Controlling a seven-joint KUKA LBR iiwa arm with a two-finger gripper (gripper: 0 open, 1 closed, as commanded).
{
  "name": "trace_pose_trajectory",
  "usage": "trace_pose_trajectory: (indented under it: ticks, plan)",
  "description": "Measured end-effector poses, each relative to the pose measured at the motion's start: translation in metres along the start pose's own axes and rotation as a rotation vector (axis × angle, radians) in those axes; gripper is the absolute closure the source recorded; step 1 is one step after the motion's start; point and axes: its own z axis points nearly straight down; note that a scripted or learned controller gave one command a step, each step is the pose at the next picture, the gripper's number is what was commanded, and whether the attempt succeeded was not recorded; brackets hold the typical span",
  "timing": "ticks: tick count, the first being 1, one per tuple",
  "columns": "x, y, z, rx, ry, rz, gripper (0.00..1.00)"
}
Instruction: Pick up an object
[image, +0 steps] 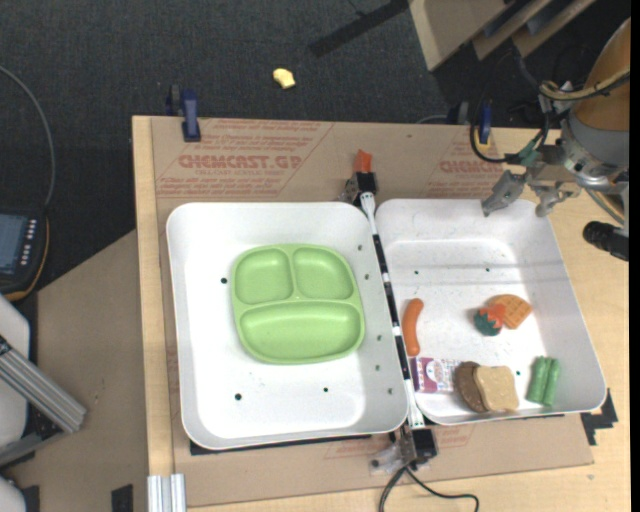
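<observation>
Nearest the camera, along the front wall of the right bin (560, 262): a small purple-and-white carton (429, 375) lying flat, a slice of toy bread (488, 388) touching a darker brown piece on its left, and a green pickle-like piece (542, 381) just beside the bread toward the front right corner; probably all light, hollow plastic play food, stiff and somewhat slick, so likely to skid on the smooth white floor if nudged off-centre. Further in, an orange sausage (411, 326) lying close against the divider between the bins, awkward for one finger to get behind; better taken across its narrow middle. Toward the bin's centre, an orange wedge with a green end (503, 313), well apart from everything else and so the easiest candidate, gripped across its short width. In the left bin (195, 300), a green sectioned plate (297, 303), broad and shallow, with only a thin rim to pinch. Both bins on a cardboard-covered bench (150, 250) held by blue clamps (187, 112); dark carpet beyond, with a small yellow scrap (284, 77). Farthest off, above the right bin's back corner, the gripper (525, 194), fingers apparently spread apart with nothing between them, though blurred there.
</observation>
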Motion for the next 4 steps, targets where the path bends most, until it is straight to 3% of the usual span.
trace_pose_trajectory:
  ticks: [1,2,3,4]
  plan:
    - [0.025,-0.072,0.044,0.014,0.006,0.004,0.00]
    - [0.049,-0.111,0.096,-0.013,-0.008,0.003,0.00]
    - [0.048,-0.107,0.081,-0.025,-0.010,0.004,1.00]
    - [0.048,-0.107,0.082,-0.022,-0.010,0.003,0.00]
